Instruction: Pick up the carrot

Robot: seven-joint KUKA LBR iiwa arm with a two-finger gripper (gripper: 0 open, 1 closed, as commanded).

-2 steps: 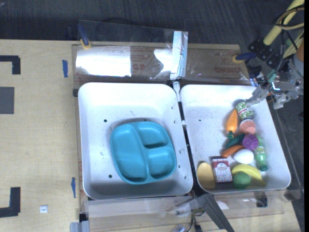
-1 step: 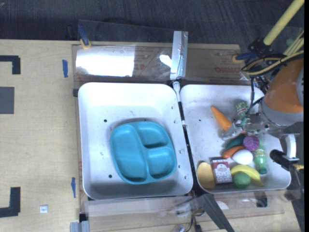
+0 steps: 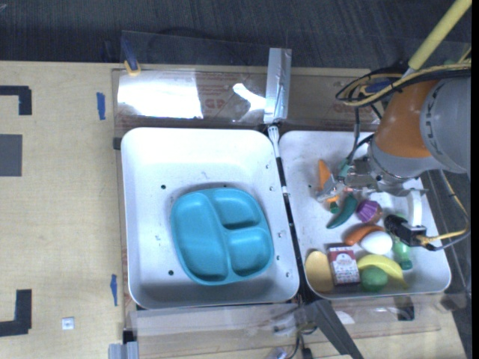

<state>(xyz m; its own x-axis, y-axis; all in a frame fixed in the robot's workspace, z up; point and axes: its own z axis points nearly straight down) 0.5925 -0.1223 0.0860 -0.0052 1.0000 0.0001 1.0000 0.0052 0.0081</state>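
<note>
Nearest the camera, a pile of toy food crowds the front of the right bin (image 3: 434, 275): a yellow banana (image 3: 383, 265), a green lime (image 3: 373, 278), a small red carton (image 3: 343, 265) and a white egg (image 3: 378, 243). Beyond them hangs the grey arm's gripper (image 3: 346, 184), low over that bin; from here I cannot tell how its jaws stand, since the wrist and clutter blur together. Just left of the jaws and slightly farther back lies the carrot (image 3: 322, 173), its long axis running roughly front to back, tilted a little. Under the jaws sits a dark green pepper (image 3: 343, 212). Well left, the other bin (image 3: 150, 155) holds a blue divided tray (image 3: 222, 234). Both bins rest on a pale wooden surface (image 3: 60, 200) over dark carpet.
</note>
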